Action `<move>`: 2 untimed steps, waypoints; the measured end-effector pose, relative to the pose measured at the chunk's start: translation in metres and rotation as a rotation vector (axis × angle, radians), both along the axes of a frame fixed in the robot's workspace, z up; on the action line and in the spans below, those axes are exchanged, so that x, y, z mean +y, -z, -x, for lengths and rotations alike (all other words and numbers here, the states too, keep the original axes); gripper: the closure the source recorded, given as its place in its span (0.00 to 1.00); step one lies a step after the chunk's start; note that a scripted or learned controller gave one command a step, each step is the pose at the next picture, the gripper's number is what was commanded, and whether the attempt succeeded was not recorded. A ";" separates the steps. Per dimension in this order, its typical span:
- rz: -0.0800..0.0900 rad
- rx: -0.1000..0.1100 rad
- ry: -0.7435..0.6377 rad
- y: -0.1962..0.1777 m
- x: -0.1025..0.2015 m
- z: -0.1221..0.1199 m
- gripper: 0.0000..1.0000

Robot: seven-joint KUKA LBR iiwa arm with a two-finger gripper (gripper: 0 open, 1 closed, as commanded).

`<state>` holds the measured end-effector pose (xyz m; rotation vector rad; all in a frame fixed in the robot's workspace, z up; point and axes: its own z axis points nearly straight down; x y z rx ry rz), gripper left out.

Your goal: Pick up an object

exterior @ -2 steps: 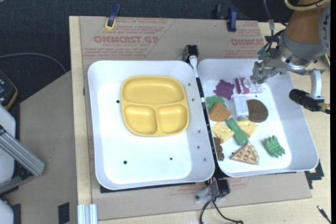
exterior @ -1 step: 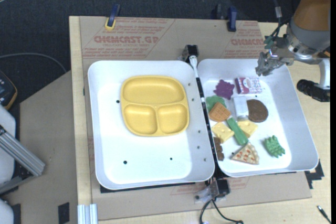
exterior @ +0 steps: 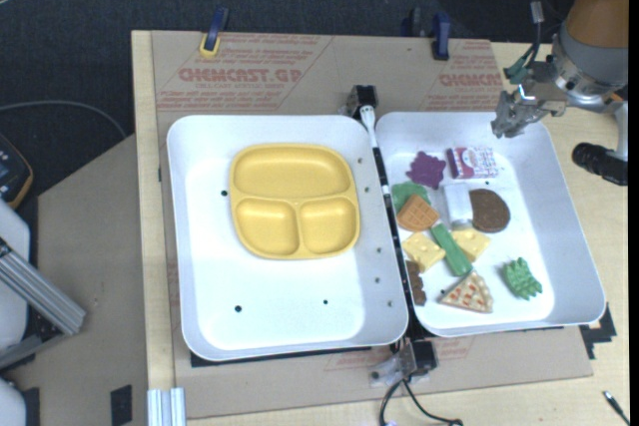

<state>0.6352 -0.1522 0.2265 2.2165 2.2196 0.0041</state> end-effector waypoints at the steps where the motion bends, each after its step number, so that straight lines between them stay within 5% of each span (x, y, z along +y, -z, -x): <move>1: -0.001 0.001 -0.003 -0.008 0.059 -0.006 1.00; 2: -0.003 0.008 -0.004 0.004 0.116 -0.004 1.00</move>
